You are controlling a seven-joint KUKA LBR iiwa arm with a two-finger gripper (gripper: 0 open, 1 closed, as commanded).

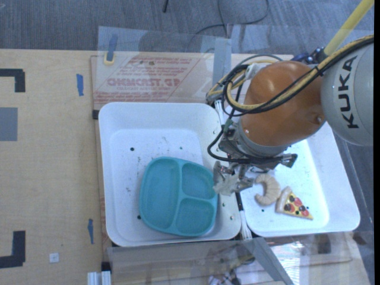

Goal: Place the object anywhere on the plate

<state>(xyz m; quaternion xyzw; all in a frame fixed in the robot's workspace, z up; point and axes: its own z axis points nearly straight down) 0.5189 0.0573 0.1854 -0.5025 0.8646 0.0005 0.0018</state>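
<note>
Over the bins' shared edge: end effector (227,181), grip state unclear. Croissant (268,189), pizza (294,204) beside it; plate (178,196) left.

bench (47,159): light wood | left bin (113,129) | right bin (332,212) | printed sheet (148,76)

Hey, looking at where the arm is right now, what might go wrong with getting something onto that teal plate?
1. The claw sits over the wall between the two bins, right by the teal plate's edge; dropping lower could clip the wall or nudge the plate.
2. The croissant and pizza slice lie nearly touching in the right bin, so a grasp might catch or shove both.
3. The plate lies close against its bin's near right corner, so an off-target release may land outside it.
</note>
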